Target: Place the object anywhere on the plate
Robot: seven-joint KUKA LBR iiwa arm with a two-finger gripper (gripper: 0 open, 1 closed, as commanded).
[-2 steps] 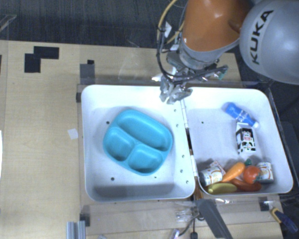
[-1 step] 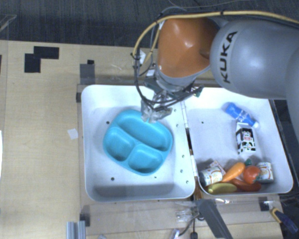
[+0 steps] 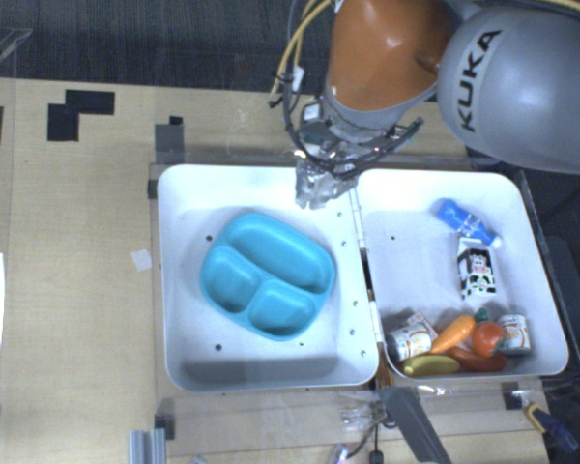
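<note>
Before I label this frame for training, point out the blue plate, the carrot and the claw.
blue plate [image 3: 268, 274], camera view, the ridge between its compartments.
carrot [image 3: 453, 334], camera view, mid-body.
claw [image 3: 316, 193], camera view, between its fingertips.

From my remote seat, the gripper [image 3: 314, 189] is a blurred silvery shape over the left bin's [image 3: 174, 288] back rim; I cannot tell how it stands. The arm [image 3: 483, 66] is cut off by the top and right edges. In the right bin [image 3: 416, 249], a red vegetable [image 3: 485, 341] and a yellow piece [image 3: 430, 364] lie partly hidden under an orange carrot [image 3: 452, 333]. Labels on the small cartons [image 3: 476, 271] are too small to read.
</note>
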